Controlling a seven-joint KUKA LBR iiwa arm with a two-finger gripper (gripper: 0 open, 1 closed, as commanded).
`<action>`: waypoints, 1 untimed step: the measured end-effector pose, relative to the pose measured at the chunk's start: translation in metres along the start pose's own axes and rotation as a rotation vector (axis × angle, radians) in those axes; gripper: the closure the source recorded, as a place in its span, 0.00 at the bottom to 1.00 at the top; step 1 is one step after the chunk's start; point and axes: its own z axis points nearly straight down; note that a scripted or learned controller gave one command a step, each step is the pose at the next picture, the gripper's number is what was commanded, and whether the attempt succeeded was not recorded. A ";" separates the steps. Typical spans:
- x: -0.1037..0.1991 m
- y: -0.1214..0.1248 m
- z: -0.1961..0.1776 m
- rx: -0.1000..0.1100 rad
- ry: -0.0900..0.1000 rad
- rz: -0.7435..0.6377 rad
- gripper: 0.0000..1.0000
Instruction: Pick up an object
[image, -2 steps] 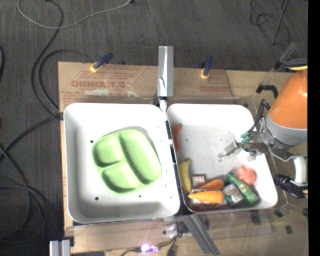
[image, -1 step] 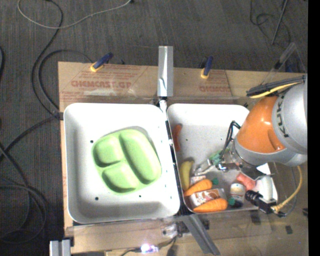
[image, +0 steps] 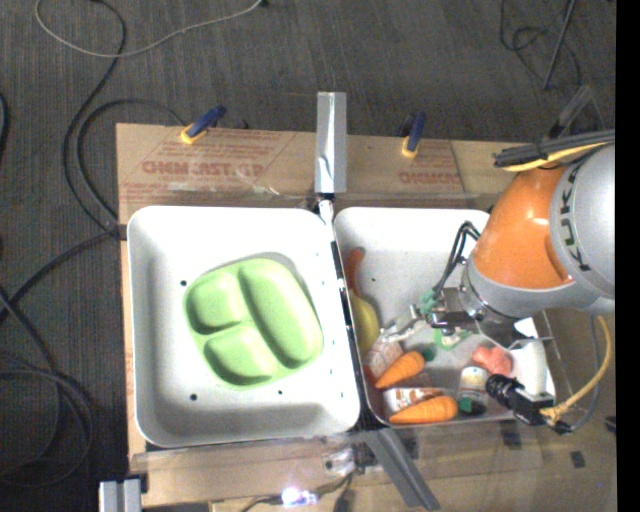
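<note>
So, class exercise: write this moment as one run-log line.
arm: over right bin | jaws: state unclear | right bin: two carrots, other small items | left bin: green divided tray | pick: not confirmed

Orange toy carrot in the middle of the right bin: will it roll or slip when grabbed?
The orange toy carrot tapers to a point, so it would probably roll in an arc. Its smooth plastic-looking skin may slip from the gripper. It lies among other toys, which might block rolling.
</note>
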 end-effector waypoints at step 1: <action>-0.011 0.042 0.000 0.000 0.000 -0.101 0.00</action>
